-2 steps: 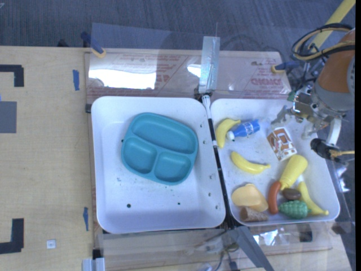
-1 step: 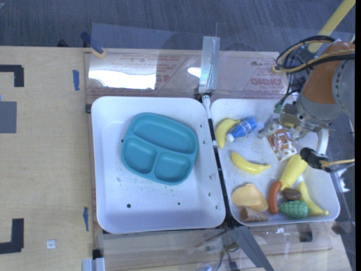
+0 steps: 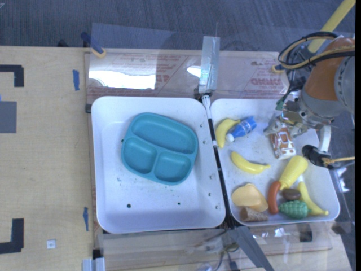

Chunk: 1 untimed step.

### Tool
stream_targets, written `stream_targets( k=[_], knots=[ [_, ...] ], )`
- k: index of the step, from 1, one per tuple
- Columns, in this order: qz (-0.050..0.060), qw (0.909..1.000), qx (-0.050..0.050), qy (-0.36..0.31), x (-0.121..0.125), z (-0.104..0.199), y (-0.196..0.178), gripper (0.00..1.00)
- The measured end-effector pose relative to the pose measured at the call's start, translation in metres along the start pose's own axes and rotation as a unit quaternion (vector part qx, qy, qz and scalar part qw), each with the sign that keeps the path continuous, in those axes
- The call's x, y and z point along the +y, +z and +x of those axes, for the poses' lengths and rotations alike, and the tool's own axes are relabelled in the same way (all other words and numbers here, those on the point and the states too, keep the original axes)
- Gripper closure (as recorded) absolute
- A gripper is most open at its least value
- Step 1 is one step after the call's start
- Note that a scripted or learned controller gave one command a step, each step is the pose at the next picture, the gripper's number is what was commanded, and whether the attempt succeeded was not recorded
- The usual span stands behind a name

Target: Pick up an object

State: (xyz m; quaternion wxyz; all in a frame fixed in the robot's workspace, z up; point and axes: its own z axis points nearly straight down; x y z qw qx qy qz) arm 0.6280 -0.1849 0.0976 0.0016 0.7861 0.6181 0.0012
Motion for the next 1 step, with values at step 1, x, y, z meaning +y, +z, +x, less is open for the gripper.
stream_targets(
  k=[1],
  knots=[
    [-0.004,0.9977,0.001,-0.068,0.0078,0.0386,-0.1003,1.00]
  ],
)
